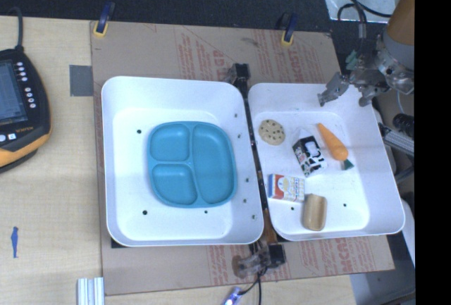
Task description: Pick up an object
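The right bin (pixel 366 215) holds a round cookie (pixel 271 131), a black and white carton (pixel 308 155), an orange carrot (pixel 332 142), a small white box with red and blue print (pixel 285 188) and a tan bread-like piece (pixel 314 212). My gripper (pixel 349 94) hangs over the bin's far right corner, above and to the right of the carrot. Its two fingers are spread apart with nothing between them.
The left bin (pixel 127 212) holds a blue divided plate (pixel 192 163). A black and orange pendant (pixel 17 110) lies at the bench's left edge. Blue clamps (pixel 104 17) pin the cardboard sheet at the back. Cables and the arm's body crowd the right side.
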Robot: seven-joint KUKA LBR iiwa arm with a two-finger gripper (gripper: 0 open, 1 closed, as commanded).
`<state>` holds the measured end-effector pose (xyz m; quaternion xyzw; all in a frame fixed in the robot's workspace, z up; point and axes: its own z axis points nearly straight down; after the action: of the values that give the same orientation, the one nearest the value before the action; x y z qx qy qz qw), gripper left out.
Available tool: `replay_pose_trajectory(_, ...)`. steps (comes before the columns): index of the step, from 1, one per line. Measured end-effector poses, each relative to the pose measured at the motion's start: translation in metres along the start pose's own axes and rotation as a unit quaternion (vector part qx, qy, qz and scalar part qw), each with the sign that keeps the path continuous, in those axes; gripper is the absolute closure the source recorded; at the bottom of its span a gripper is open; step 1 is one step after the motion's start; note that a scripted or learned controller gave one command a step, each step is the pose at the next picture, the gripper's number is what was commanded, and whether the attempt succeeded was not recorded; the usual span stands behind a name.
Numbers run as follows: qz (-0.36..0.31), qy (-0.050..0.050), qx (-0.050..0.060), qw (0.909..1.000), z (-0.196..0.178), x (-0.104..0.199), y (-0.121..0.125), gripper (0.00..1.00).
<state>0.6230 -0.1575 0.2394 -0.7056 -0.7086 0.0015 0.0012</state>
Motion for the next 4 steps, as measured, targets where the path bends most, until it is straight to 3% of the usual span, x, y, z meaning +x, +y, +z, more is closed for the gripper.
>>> replay_pose_trajectory(1, 0.001, -0.001, -0.003, 1.0000, 0.120, -0.018, -0.015, 0.00)
replay_pose_trajectory(2, 0.001, -0.003, -0.012, 0.9999, 0.133, 0.011, -0.027, 0.00)
replay_pose_trajectory(3, -0.001, -0.003, -0.014, 0.9999, 0.120, 0.012, -0.025, 1.00)
replay_pose_trajectory(4, -0.001, -0.003, -0.014, 0.9999, 0.120, 0.012, -0.025, 0.00)
